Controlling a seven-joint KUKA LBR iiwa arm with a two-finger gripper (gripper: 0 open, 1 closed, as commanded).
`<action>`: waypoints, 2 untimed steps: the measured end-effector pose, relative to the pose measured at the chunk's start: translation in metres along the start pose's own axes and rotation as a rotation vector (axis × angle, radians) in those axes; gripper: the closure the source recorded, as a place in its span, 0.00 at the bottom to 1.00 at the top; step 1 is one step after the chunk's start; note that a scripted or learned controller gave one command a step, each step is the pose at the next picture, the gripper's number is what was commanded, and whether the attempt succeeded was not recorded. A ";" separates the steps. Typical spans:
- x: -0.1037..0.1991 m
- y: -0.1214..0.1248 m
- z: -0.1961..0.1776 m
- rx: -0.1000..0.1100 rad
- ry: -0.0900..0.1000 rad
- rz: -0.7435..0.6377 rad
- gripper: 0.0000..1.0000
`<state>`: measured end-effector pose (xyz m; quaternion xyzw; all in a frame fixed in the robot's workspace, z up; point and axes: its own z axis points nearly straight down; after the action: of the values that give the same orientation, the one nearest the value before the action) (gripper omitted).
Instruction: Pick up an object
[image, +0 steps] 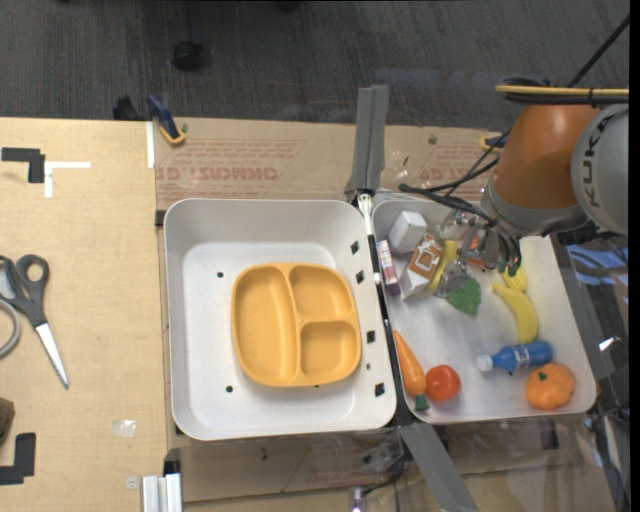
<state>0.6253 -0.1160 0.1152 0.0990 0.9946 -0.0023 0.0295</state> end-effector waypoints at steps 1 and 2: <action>0.010 0.008 0.000 -0.001 0.001 0.224 0.00; -0.001 0.016 0.005 0.007 0.022 0.354 0.00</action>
<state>0.6295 -0.1000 0.1098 0.2725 0.9620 0.0007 0.0183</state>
